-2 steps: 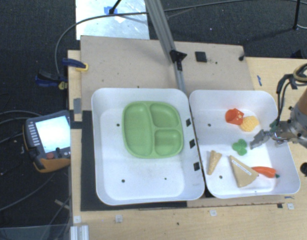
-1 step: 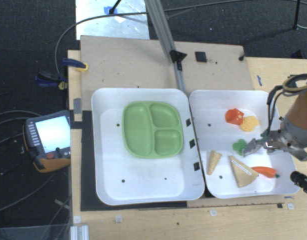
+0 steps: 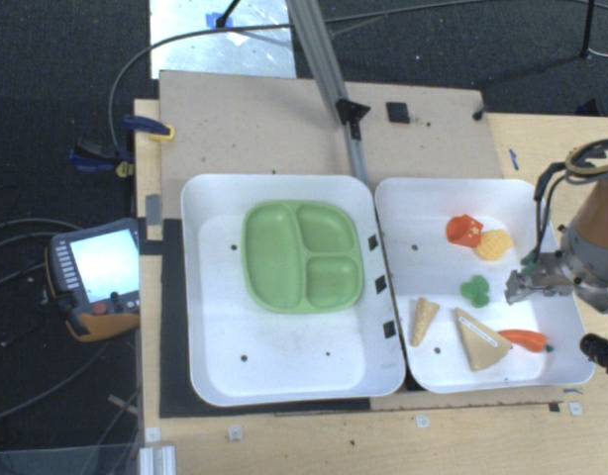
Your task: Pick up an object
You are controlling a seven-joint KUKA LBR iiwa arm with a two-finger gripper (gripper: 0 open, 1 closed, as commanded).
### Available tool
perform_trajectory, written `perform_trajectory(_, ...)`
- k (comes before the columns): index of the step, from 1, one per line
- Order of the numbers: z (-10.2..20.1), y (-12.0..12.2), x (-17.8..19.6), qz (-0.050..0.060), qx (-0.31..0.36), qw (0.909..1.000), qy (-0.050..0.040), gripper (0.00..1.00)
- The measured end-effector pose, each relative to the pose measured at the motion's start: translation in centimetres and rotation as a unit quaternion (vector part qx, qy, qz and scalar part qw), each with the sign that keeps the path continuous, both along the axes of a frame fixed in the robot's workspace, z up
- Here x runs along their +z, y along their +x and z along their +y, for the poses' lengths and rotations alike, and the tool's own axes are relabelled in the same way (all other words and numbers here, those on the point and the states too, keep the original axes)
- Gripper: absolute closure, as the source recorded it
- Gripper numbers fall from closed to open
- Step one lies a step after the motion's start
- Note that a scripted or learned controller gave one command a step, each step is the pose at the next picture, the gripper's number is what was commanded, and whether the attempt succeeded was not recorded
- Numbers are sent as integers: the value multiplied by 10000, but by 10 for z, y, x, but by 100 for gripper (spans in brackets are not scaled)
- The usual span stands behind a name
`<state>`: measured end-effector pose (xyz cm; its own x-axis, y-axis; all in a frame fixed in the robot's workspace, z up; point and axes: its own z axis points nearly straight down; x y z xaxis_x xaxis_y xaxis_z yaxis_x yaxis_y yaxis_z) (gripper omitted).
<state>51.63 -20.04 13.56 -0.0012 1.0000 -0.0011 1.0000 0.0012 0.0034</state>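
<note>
Hovering at the right bin's (image 3: 403, 216) right rim, gripper (image 3: 530, 287) low over the floor there, just above the carrot (image 3: 524, 340) and right of the green piece (image 3: 474, 289). Cannot tell open from shut: too small and blurred at the tip. Nothing seen clamped.

Candidates all in that bin: red piece (image 3: 463, 230) touching the yellow one (image 3: 494, 245) near the far side; green piece mid-bin; cone (image 3: 423, 321), wedge (image 3: 479, 340) and carrot along the near side, wedge and carrot touching.

Likely trouble: closing on bare floor between green piece and carrot; nudging the carrot against the wall instead of grasping; catching wedge and carrot together; clipping the rim on the descent.

Smooth white plastic underfoot, so easy sliding for small items. Left bin (image 3: 215, 364) with a green tray (image 3: 304, 255) in it. Bins on a tan board (image 3: 245, 117) over dark carpet (image 3: 56, 47); cables about, a pendant (image 3: 98, 277) at left, a grey pole (image 3: 319, 47) slanting in from the top.
</note>
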Motion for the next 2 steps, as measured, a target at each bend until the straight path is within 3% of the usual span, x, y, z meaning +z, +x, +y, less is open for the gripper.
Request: perform_trajectory(2, 14, 1, 115, -8, 26, 10000, -3, 100)
